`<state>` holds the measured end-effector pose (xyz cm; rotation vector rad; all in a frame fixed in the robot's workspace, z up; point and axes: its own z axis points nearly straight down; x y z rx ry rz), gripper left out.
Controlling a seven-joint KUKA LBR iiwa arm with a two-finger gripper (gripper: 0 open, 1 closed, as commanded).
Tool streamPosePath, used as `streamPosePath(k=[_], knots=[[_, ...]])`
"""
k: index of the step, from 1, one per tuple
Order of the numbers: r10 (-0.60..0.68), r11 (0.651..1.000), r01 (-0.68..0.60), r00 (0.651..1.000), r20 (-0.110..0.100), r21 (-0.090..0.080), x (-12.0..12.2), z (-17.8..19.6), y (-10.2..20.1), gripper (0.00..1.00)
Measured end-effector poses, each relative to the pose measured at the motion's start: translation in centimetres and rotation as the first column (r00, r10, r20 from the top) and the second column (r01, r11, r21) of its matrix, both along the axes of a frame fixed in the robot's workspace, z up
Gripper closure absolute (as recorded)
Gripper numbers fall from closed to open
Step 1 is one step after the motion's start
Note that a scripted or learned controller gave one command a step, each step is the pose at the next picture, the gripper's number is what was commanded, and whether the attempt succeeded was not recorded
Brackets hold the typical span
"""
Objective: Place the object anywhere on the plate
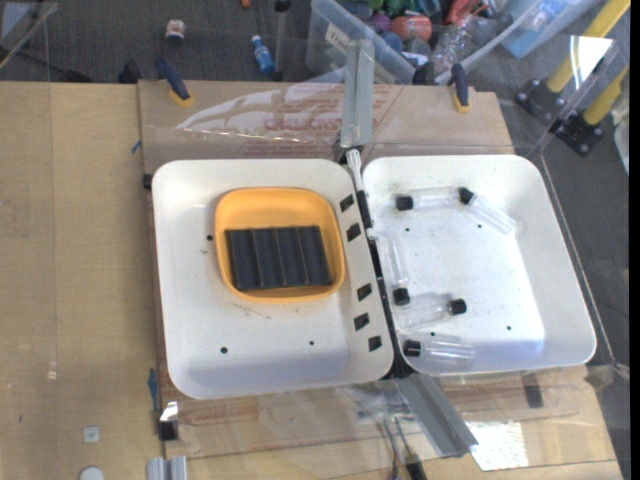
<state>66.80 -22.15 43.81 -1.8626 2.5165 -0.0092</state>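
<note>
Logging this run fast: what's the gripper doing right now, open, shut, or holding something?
Gripper: not in view, so its state cannot be told. The dark object lies on the plate.

**Clear tubes faint, storage tub cut off**

In the right bin point(520, 268), the clear tubes point(432, 200) nearly vanish against the white; mostly their black caps show. The storage tub point(440, 18) of toys runs off the top edge. The dark slab point(278, 258) covers the middle of the yellow plate point(280, 208).
</note>
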Motion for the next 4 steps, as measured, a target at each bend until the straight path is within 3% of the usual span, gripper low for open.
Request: streamPosePath(k=[1,2,3,4], knots=[[0.284,0.959,-0.284,0.959,-0.001,-0.003,0.0,-0.03,0.02,1.0],[0.521,0.853,-0.521,0.853,-0.002,-0.004,0.0,-0.07,0.04,1.0],[0.568,0.823,-0.568,0.823,-0.005,-0.002,-0.14,-0.09,0.29,1.0],[0.727,0.687,-0.727,0.687,-0.005,-0.004,-0.02,-0.11,0.95,1.0]])
